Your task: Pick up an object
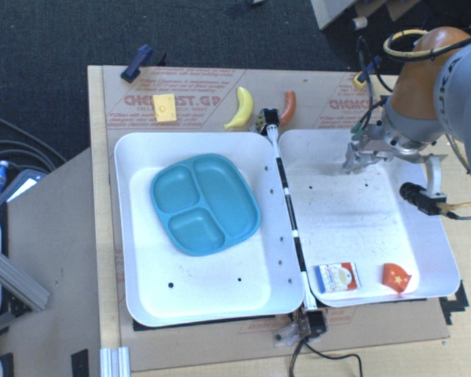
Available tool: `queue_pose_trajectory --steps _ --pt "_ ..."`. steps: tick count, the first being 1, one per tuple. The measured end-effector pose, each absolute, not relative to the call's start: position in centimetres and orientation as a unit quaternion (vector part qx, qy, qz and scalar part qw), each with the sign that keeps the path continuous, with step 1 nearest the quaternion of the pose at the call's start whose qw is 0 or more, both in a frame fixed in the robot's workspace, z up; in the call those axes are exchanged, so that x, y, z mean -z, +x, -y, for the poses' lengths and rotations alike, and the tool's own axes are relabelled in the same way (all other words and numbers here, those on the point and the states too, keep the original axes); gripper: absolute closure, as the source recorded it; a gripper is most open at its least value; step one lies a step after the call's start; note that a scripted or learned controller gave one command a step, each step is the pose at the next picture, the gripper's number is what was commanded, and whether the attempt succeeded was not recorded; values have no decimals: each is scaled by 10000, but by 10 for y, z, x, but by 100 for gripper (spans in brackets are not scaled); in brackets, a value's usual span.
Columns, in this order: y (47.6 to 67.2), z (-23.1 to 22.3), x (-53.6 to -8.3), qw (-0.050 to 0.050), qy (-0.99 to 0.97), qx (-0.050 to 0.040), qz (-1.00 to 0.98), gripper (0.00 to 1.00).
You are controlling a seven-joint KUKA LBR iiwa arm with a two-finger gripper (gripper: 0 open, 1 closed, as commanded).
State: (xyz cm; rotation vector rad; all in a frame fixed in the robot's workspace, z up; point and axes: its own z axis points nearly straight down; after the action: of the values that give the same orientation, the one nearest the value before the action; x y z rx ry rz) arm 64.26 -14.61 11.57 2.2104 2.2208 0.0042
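My gripper point(355, 162) hangs over the far part of the right bin point(341, 210), close above its floor, with nothing visible between its fingers. At that bin's near edge lie a small white, red and blue box point(335, 278) and an orange-red wedge-shaped piece point(396, 276), both well apart from the gripper. The left bin point(137, 234) holds a blue divided plate point(204, 203).
Behind the bins, on the cardboard board, lie a yellow banana point(240, 109), an orange-red sausage-shaped piece point(287, 107), a yellow square block point(164, 108) and a dark blue clip point(136, 62). A black divider point(286, 203) runs between the bins. Cables hang by the arm at right.
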Motion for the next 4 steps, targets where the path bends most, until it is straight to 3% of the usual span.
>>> queue_pose_trajectory --steps 1,2,3,4 --pt "642 146 -115 39 7055 -12 -7087 0" --pt "667 134 -85 7 7067 -3 -7075 0" --pt "668 134 -96 27 7061 -7 -7081 100" --pt "667 134 -95 25 7062 -5 -7080 0"
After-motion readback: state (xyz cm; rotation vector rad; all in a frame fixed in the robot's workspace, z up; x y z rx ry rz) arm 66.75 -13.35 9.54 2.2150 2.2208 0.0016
